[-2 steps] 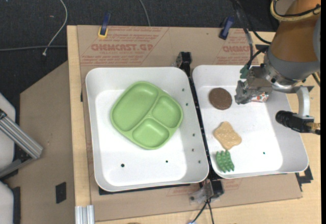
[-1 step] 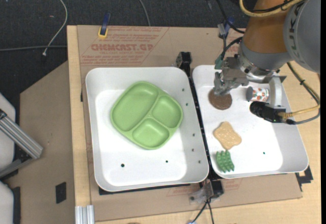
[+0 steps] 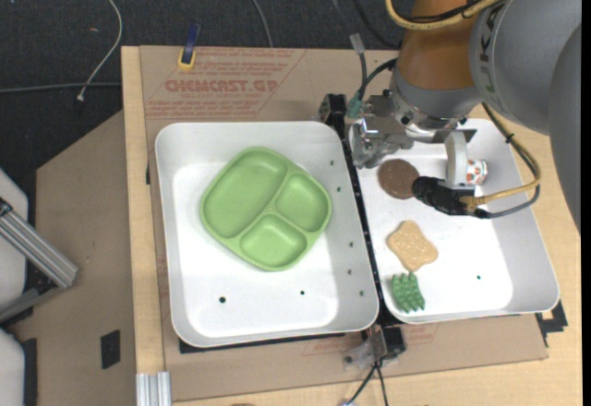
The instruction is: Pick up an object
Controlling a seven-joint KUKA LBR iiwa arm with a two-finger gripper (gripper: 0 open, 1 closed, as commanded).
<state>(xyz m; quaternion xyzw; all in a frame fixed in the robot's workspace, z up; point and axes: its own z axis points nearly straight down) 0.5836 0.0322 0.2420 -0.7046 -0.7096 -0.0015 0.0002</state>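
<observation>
Nearest the camera: small green bristly object (image 3: 406, 292) at the near edge of the right bin (image 3: 517, 275). Just beyond it, tan cracker-like piece (image 3: 412, 245), lying flat. Farther in, brown round disc (image 3: 399, 178) near the bin's left wall. Small white cup with red markings (image 3: 475, 171) toward the far right, partly behind the arm.

Left bin (image 3: 185, 238) holds a green three-compartment plate (image 3: 266, 208), roughly centred, turned at an angle.

Arm (image 3: 480, 26) comes in from the upper right, orange band above the wrist, wrist bent down over the far left part of the right bin. Gripper (image 3: 369, 144) sits low by the divide between bins, just left of the brown disc. Cannot tell how far it is open; nothing seen held. Black-and-yellow cable (image 3: 462, 201) loops below the wrist.
</observation>
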